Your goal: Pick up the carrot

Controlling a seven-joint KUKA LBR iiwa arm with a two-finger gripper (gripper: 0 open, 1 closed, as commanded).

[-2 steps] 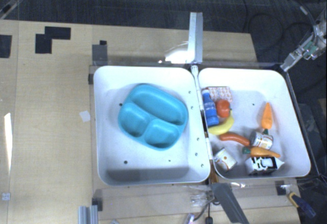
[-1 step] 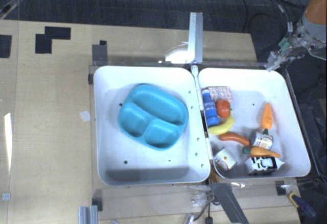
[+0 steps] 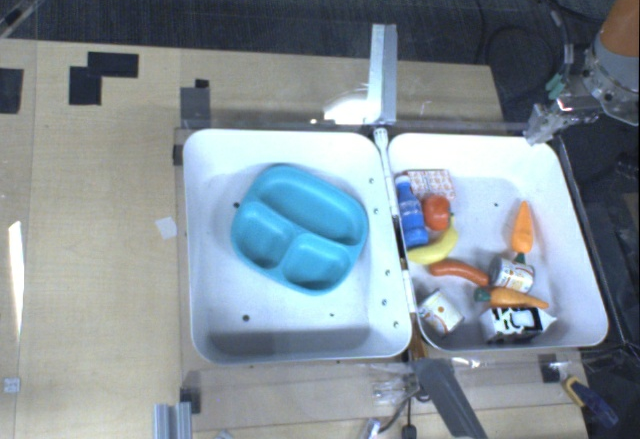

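The carrot [image 3: 522, 228] lies in the right bin [image 3: 575, 227], near that bin's right wall, pointing roughly toward the far edge, with bare white floor around its upper half, so a descent from above looks unobstructed there. Just below it stands a small can [image 3: 514, 276], and a second orange piece [image 3: 520, 298] lies near the front right corner beside a black-and-white carton [image 3: 516, 323]. The arm [image 3: 610, 57] hangs off the bin's far right corner; whether its gripper [image 3: 540, 124] is open or closed cannot be told. The left bin [image 3: 200, 257] carries a blue tray [image 3: 298, 227].
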